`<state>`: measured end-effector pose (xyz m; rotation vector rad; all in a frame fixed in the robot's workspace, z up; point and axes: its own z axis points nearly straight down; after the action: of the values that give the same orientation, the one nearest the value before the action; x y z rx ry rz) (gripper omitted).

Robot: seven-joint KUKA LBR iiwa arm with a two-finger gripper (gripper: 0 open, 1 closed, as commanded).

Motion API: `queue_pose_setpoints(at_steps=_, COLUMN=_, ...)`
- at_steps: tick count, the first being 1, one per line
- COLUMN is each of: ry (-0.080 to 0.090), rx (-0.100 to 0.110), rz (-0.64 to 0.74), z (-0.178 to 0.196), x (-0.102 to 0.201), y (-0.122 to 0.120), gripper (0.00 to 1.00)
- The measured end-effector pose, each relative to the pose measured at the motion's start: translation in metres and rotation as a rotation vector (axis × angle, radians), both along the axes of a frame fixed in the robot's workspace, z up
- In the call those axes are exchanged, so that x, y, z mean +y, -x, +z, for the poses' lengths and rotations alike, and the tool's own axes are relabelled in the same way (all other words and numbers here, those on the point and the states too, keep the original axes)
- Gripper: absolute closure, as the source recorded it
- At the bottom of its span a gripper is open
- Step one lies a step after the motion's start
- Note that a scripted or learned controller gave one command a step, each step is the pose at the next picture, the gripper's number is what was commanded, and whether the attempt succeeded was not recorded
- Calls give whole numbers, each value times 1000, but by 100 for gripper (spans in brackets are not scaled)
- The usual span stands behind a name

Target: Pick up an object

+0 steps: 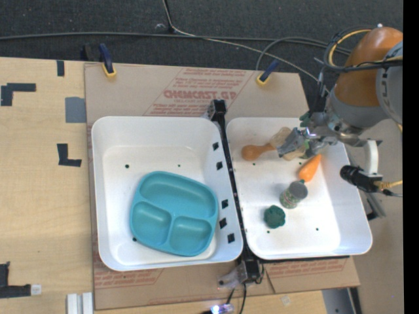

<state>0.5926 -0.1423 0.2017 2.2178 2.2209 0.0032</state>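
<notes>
While the grey arm (366, 70) with its orange band reaches in from the right, its claw (298, 144) hangs low over the upper part of the right bin (350, 231), just above the wide end of a wooden spoon (265, 148). Whether the claw is clenched or released cannot be told, since its tip blurs into the spoon and the pale thing beneath it. The spoon lies aslant near the bin's upper left, its rounded brown end pointing toward the divider between the bins. Just below and right of the claw lies a carrot (309, 167), tilted, its top close to the claw. Below the carrot a small grey can (293, 195) lies on its side, and just beside that, lower left, sits a dark green lump (275, 216). Across the divider, the left bin (114, 149) carries a teal divided plate (173, 212) with three compartments, resting toward the bin's lower middle. Both bins sit on a cardboard sheet (190, 90) on the counter (39, 195).
</notes>
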Motion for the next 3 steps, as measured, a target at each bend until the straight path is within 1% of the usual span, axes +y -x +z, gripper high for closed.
queue_pose_setpoints(at_steps=1, ry=0, rx=0, rz=0, z=40, x=0, y=-1, gripper=100)
queue_pose_setpoints(at_steps=2, ry=-2, rx=4, rz=6, z=42, x=62, y=-13, gripper=100)
queue_pose_setpoints(at_steps=3, ry=-1, rx=5, rz=4, z=27, x=114, y=-29, gripper=100)
